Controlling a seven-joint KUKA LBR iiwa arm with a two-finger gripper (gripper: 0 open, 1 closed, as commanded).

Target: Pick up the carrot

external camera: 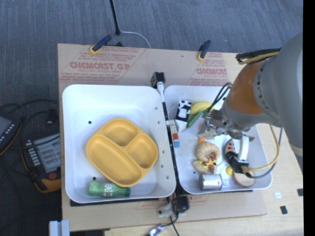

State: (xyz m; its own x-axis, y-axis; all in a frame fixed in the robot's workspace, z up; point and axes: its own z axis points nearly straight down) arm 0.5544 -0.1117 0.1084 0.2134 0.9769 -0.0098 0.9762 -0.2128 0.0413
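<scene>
I see the hand [212, 124] low in the right bin [263, 183], near its far side — whether it is wide or narrow I cannot tell. No carrot that I can make out for sure. A banana [198, 107] lies just beside it; the yellow divided plate [122, 151] fills the left bin [74, 107].

Even, soft overhead light fills the slightly grainy frame, the white bins [74, 107] glaring brightly while the arm [275, 92], large and blurred, casts faint shadows at right.
</scene>
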